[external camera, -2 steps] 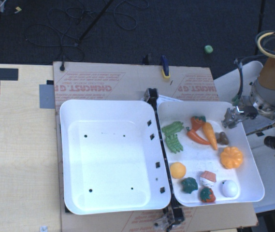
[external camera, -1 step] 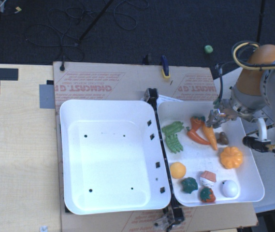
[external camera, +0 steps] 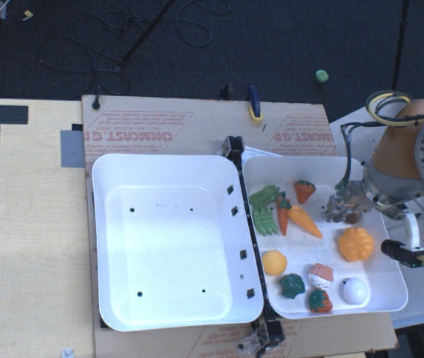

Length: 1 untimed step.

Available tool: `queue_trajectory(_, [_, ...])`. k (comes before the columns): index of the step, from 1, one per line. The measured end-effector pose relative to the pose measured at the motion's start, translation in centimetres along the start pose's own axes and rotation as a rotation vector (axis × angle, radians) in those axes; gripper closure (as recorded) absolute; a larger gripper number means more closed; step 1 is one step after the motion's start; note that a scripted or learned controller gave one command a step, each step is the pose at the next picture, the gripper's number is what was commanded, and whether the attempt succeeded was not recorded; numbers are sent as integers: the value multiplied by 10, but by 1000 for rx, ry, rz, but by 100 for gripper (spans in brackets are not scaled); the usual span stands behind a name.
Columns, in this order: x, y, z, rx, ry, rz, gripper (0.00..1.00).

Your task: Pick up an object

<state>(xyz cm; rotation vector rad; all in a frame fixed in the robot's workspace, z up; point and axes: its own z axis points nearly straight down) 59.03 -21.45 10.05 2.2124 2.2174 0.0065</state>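
The right white bin [external camera: 398, 293] holds several toy foods: a green leafy bunch [external camera: 264, 209], a long orange carrot [external camera: 305, 221], a red strawberry [external camera: 305, 191], an orange pumpkin [external camera: 356, 245], a yellow-orange ball [external camera: 274, 262], a dark green broccoli [external camera: 292, 285], a pink-and-white piece [external camera: 320, 275], a white egg [external camera: 355, 291] and a red-and-green piece [external camera: 319, 301]. My gripper [external camera: 345, 208] hangs low over the bin's right side, just right of the carrot and above the pumpkin. Nothing shows held in it.
The left white bin [external camera: 103, 237] sits beside the right one, joined by a black divider [external camera: 243, 222]. Both rest on cardboard [external camera: 144, 129]. A blue clamp [external camera: 254, 103] stands at the back edge. Cables lie on the dark floor behind.
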Motion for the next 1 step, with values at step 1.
queue_trajectory(1, [82, 57, -16, 7, 6, -6, 100])
